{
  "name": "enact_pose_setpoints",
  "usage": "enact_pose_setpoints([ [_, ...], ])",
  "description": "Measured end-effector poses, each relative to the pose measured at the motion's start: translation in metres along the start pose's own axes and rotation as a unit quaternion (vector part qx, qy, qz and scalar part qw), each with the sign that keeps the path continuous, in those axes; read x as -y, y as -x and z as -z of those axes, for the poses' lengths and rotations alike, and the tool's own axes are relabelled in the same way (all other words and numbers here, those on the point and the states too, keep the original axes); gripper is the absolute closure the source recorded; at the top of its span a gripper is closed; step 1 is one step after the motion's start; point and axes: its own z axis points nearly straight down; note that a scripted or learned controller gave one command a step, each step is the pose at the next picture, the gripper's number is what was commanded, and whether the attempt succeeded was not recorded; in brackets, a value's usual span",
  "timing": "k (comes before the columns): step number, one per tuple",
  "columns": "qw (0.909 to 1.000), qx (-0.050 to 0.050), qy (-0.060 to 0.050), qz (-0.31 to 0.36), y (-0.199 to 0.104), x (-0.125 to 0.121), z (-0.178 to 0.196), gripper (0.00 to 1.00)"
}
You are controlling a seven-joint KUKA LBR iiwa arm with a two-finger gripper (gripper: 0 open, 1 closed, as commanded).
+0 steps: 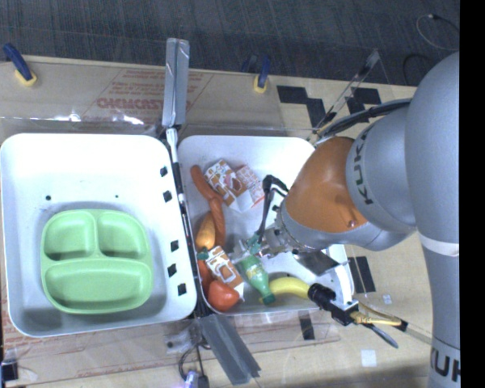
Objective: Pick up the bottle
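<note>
A: Well, where's the bottle?

B: Camera view: it lies in the right bin, toward six o'clock, green with a white label, tilted. A banana is just at its three o'clock, a tomato at its eight o'clock.

A: And the gripper?

B: Right above the bottle's upper end, under the arm. Spread or pressed together, I cannot tell.

A: The left bin?

B: It holds a green divided plate.
</note>
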Motion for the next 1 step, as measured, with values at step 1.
enact_pose_setpoints([
  [1,0.9961,-0.009,-0.010,-0.088,-0.0392,-0.0075,0.1351,1.00],
])
